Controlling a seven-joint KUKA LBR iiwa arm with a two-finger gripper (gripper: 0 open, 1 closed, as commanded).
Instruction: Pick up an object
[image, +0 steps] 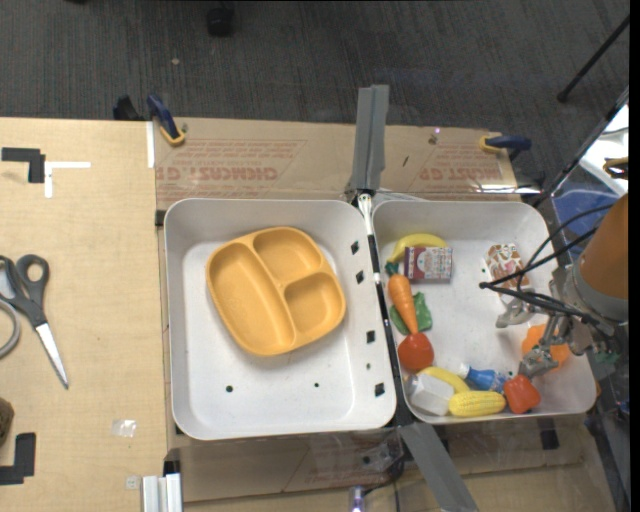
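The right bin (470, 215) holds several toy foods: a yellow banana (418, 243), a dark red box (430, 263), a white and red packet (503, 262), a carrot (400, 294) on a green piece (419, 312), a red tomato (415, 351), a corn cob (476, 404), a small blue piece (483, 379) and a red piece (520, 394). My gripper (527, 337) hangs low at that bin's right side with its fingers apart. An orange piece (556, 346) lies right beside the lower finger, and nothing is clamped between them.
An orange divided plate (277, 290) lies in the left bin (185, 330). Scissors (36, 312) rest on the wooden bench at far left. Blue clamps (165, 118) hold the cardboard behind the bins. Cables (560, 250) cross the right bin's far corner.
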